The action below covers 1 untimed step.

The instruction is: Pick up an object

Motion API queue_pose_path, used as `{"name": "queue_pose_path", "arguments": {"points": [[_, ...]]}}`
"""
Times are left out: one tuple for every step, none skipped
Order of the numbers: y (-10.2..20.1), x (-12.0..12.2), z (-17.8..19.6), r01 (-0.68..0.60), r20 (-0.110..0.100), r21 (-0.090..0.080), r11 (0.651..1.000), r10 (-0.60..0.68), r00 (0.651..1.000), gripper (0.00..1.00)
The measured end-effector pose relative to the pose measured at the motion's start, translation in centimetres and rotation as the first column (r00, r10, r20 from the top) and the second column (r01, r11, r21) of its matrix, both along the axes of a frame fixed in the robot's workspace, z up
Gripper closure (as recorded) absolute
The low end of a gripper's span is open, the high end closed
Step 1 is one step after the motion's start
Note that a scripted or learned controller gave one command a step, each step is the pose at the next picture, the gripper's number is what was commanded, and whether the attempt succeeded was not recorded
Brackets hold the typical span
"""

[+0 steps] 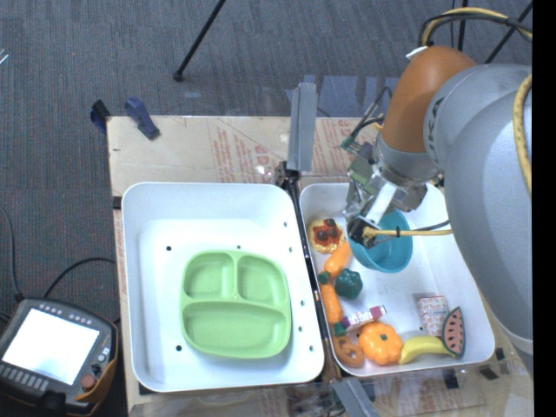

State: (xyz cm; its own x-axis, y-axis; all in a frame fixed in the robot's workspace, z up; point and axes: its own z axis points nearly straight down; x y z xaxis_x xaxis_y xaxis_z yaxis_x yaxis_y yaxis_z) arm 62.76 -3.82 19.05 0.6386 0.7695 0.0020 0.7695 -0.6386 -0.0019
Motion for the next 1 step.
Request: {"name": "queue_pose_path", "arguments": {"points": [[-5.55,-4.02,-2.48,0.316,-0.01,-0.004,0.949,-0.316,0.949,1.0]]}}
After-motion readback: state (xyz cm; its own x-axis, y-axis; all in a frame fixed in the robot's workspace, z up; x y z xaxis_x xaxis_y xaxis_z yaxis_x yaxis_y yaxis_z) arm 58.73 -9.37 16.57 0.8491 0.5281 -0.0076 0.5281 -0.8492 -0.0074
